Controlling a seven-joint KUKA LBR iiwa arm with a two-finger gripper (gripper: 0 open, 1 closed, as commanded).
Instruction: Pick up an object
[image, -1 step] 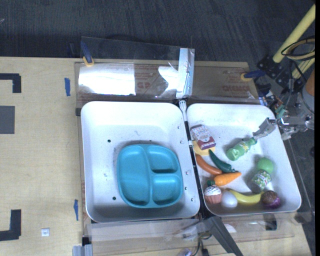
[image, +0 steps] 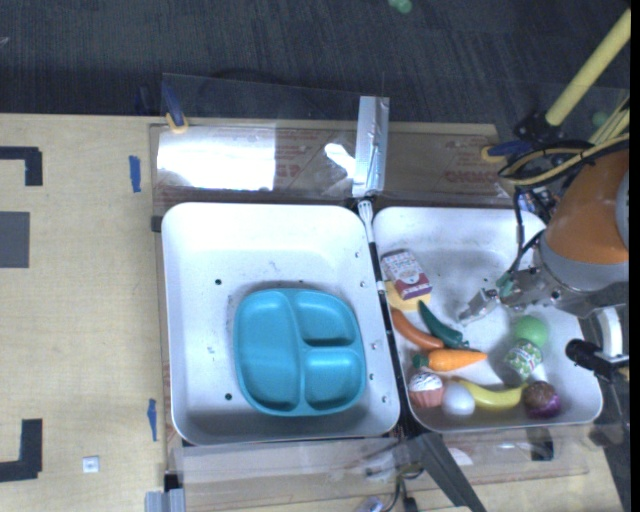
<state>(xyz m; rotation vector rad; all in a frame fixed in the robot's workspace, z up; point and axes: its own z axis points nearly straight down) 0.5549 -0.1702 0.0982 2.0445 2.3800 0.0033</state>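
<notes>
The right bin (image: 450, 235) holds several toy foods. A small red-and-white carton (image: 405, 272) lies near its left wall, with an orange chilli-like piece (image: 413, 331) and a dark green one (image: 438, 326) below it. Lower down are a carrot (image: 456, 360), a yellow banana (image: 491, 396), a cupcake (image: 427, 389) and a white egg (image: 459, 401). A green ball (image: 531, 328), a green can (image: 522, 358) and a purple fruit (image: 541, 399) sit at the right. My gripper (image: 484, 301) hangs low over the bin's middle, just right of the green piece and left of the ball.
A blue divided plate (image: 298, 350) lies in the left bin (image: 200, 260). The grey arm with its orange band (image: 590, 230) covers the right bin's right side. Cables and a yellow rod (image: 590, 70) are at the back right. A clear plastic sheet (image: 270, 155) lies behind the bins.
</notes>
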